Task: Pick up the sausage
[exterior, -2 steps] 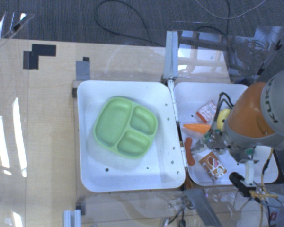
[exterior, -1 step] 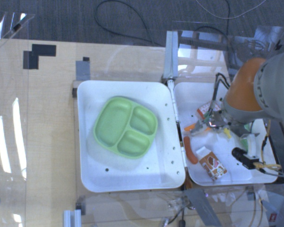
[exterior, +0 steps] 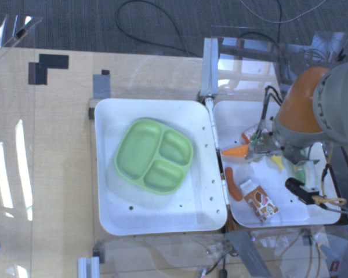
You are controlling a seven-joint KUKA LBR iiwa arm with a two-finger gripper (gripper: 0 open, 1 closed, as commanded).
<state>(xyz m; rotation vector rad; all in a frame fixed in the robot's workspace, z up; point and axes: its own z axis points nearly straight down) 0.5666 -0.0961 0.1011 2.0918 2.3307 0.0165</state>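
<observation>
In the right bin [exterior: 243, 213], sausage [exterior: 232, 183] beside carton [exterior: 261, 201].

Robotics lab, not a kitchen. Pale wooden bench [exterior: 46, 155] with black tape markers [exterior: 43, 68], two shallow white plastic bins [exterior: 156, 222] clamped side by side between metal brackets [exterior: 210, 68]. Clear acrylic guard panels [exterior: 249, 51] around the cell, loose black cables [exterior: 156, 22] on grey carpet floor [exterior: 104, 4]. Toy food and a green sectioned plastic plate [exterior: 154, 154] as test props.

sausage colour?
Reddish-orange; the sausage shows in the camera view, lying in the right bin near its left wall.
</observation>
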